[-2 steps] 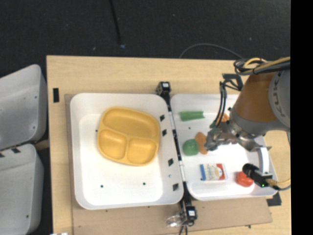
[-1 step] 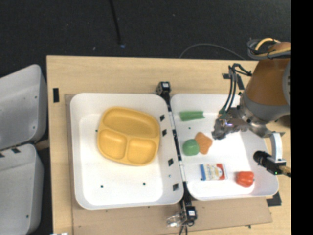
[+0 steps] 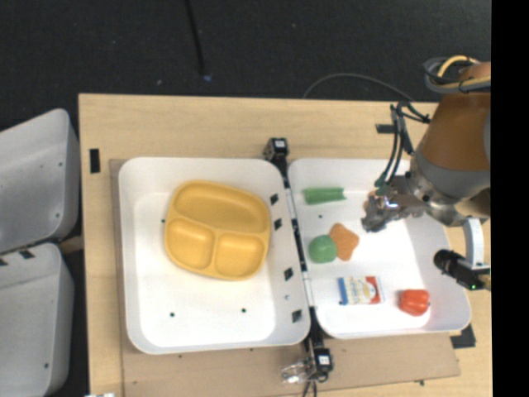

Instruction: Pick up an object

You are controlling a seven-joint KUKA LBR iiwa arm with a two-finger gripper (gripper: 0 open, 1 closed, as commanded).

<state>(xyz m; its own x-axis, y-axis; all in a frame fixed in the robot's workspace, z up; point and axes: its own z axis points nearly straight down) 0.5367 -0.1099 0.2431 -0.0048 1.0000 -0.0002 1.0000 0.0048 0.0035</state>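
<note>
Two white bins sit side by side on the surface (image 3: 207,122). The left bin (image 3: 140,304) carries a yellow divided plate (image 3: 217,228). In the right bin (image 3: 446,304), the claw (image 3: 378,216) hovers low at about two o'clock from an orange lump (image 3: 345,240), apart from it, and whether it's spread or closed can't be told. A green ball (image 3: 322,249) touches the lump's nine o'clock side. A green bar (image 3: 323,194) lies at twelve, a small carton (image 3: 359,290) at six, a red pepper-like piece (image 3: 414,301) beside it.
</note>
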